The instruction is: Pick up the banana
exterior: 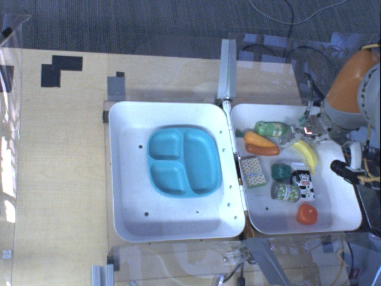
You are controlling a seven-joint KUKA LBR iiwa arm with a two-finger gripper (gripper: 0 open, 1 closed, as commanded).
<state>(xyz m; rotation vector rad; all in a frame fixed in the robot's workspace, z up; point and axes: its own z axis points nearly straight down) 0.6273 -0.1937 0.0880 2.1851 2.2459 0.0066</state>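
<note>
Lying near the right bin's [356, 222] far edge – banana [306, 154], pincer [307, 127] just beside

Banana [306, 154] crowded beside carrot [262, 142]

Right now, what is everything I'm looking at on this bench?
Bins: two, white, side by side.
Divided plate: one, blue, left bin.
Banana: one, yellow, right bin, upper right.
Carrot: one, orange, right bin, upper left.
Bottle: one, green, above carrot.
Sponge: one, speckled, right bin's left side.
Green toy: one, dark green, centre.
Can: one, green, below it.
Tomato: one, red, bottom.
Arm: one, grey and orange, right.
Gripper: one, above banana.
</note>
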